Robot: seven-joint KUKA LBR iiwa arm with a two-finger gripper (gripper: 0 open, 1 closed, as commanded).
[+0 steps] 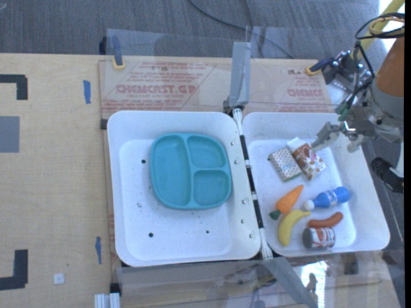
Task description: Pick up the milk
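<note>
Milk carton (309, 160) lies tipped in the right bin (376, 236) beside a cracker packet (285, 164), judged light, stiff and smooth-sided, best gripped across its narrow flat faces, while the pincer (334, 133) hangs just beside it, spread and holding nothing.

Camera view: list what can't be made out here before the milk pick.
- Gripper: small and blurred over the right bin; open or shut cannot be told.
- Arm: cut off by the right edge.
- Milk: carton print too small to read; it touches the patterned packet.
- Can: label too small to read.
</note>
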